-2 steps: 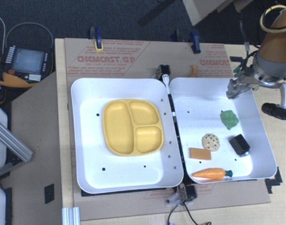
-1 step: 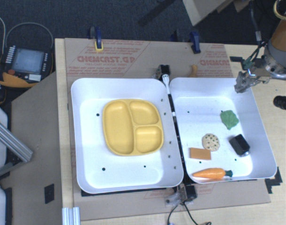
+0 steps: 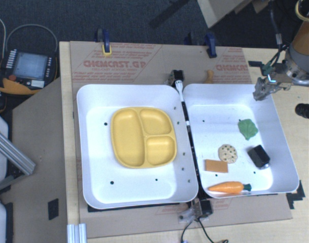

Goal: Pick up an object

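Hovering claw over right bin's corner.

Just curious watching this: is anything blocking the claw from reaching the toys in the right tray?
Nothing visible does. The gripper sits over the right bin's far corner; the green piece, black block, cookie and carrot lie uncovered.

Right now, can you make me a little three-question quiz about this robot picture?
1. True or false: the yellow divided plate lies in the left bin.
2. Which toy lies nearest the front edge of the right bin? A) carrot B) green leaf C) black block
3. Fill in: the pincer hangs over the right bin's far ____ corner.

Key: 1 true; 2 A; 3 right.
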You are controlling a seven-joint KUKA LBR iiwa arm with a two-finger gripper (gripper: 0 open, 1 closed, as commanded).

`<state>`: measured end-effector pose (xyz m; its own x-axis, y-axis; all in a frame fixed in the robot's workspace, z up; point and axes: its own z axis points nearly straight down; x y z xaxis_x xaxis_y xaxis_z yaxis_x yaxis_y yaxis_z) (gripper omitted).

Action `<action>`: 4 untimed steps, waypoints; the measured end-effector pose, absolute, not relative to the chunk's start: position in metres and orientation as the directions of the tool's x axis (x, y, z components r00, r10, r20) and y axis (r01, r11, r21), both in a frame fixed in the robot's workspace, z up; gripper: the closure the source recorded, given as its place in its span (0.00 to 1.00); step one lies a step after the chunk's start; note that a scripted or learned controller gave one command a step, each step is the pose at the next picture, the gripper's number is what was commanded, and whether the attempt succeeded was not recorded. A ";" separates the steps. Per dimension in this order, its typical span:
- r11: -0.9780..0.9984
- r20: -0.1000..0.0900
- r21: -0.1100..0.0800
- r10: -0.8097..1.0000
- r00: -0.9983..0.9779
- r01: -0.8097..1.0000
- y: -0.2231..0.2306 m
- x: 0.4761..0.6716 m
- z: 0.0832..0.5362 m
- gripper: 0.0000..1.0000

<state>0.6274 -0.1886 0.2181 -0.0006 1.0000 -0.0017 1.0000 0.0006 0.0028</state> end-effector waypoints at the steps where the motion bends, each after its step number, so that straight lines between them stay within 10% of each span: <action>1: 0.004 0.001 -0.001 1.000 -0.004 1.000 -0.137 0.626 0.223 1.00; 4: 0.006 0.002 -0.004 1.000 -0.006 1.000 0.016 0.584 0.212 1.00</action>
